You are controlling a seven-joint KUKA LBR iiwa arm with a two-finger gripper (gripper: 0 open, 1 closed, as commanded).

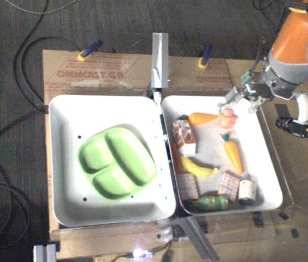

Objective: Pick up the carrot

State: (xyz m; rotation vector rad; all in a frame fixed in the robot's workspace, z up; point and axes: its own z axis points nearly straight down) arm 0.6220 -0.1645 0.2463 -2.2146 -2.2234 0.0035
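Fingers spread, nothing between them — the gripper (236, 98) hangs over the far rim of the right bin (271, 171), just above a pale pink piece (227, 119). Using that bin as the marker: the carrot (232, 153) lies near its middle toward the arm's side, green top pointing at the far rim, bare white floor around it. A second orange piece (202, 118) sits by the far rim. One banana (197, 167) mid-bin, one green bottle (208, 203) along the near rim, cartons (184, 135) crowding the inner wall — tight there. Beside it, the left bin (66, 201) carries one green divided tray (117, 162).
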